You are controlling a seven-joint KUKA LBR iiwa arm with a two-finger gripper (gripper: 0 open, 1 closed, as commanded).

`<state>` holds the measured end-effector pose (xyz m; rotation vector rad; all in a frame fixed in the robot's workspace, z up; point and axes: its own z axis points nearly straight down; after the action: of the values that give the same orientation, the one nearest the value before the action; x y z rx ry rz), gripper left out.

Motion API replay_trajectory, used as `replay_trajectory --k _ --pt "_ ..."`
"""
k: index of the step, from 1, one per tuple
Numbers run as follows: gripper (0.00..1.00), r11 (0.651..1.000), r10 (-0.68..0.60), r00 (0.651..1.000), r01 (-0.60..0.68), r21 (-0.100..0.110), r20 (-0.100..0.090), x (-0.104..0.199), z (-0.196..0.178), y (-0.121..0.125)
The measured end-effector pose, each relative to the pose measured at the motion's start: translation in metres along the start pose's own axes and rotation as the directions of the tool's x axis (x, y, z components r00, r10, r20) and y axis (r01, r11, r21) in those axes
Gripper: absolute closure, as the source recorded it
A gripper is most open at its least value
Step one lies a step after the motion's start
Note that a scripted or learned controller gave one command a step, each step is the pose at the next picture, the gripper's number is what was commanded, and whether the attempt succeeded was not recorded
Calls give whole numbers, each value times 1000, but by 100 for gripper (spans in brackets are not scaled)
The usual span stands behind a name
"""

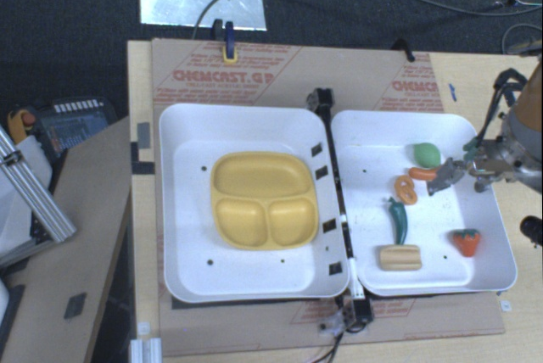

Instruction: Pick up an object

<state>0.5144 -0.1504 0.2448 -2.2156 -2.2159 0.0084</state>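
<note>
The approach is judged underway: the gripper (443,177) is poised just beside the orange piece (422,173). Whether it is clenched cannot be told. A descent is called for next.

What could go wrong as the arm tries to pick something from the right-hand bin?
1. The tool sits by three crowded items: green ball, orange carrot-like piece, orange ring. It may nudge one away.
2. They lie near the right bin wall, so the tool might strike it.
</note>
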Motion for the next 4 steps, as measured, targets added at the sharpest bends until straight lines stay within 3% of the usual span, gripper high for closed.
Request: replay_trajectory --k 1,4 --pt "0 1000 -3 1000 3 -11 2 0 -6 2" --pt "0 1000 -1 1000 1 -8 1 -2 159 -2"
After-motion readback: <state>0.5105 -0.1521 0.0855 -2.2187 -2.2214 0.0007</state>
